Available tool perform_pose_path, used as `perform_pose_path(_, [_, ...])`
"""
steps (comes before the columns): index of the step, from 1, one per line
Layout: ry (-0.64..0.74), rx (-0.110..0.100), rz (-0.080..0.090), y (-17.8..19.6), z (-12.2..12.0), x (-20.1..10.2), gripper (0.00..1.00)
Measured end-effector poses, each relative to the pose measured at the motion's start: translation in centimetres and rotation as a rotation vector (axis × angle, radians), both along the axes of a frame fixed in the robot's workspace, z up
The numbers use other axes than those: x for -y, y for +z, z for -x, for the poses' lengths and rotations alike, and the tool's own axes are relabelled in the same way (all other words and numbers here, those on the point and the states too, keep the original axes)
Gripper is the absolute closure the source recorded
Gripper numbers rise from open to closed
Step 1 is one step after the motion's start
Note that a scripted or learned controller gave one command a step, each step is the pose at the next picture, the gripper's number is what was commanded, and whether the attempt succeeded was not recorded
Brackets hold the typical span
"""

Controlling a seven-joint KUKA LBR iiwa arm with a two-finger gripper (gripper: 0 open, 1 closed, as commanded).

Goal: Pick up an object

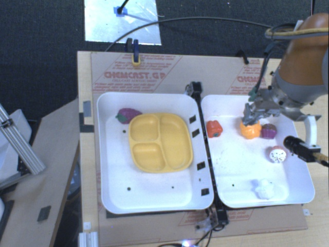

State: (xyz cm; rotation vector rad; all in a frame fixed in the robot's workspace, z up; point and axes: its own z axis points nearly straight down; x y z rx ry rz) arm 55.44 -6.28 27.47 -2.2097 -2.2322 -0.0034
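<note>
My gripper [250, 119] hangs over the back of the right bin [231, 194], right above an orange toy [250, 131] and touching its top. A purple toy [269, 131] lies just right of the orange one. A red-orange pepper [214, 128] sits by the bin's left wall. A white speckled toy [277, 155] lies to the right, and a white lump [265, 189] rests near the front. The arm comes in from the upper right.
The left bin [115, 189] holds a yellow divided plate [159, 142] and a purple toy [128, 115] at its back left. A black attachment [300, 147] sticks out over the right bin's right side. Cables run behind the bins.
</note>
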Motion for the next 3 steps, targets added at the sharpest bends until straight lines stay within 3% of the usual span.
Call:
perform_pose_path(2, [0.000, -0.002, 0.000, -1.2, 4.0, -10.8, 1.00])
perform_pose_path(3, [0.000, -0.003, 0.000, -3.9, 5.3, -15.8, 1.00])
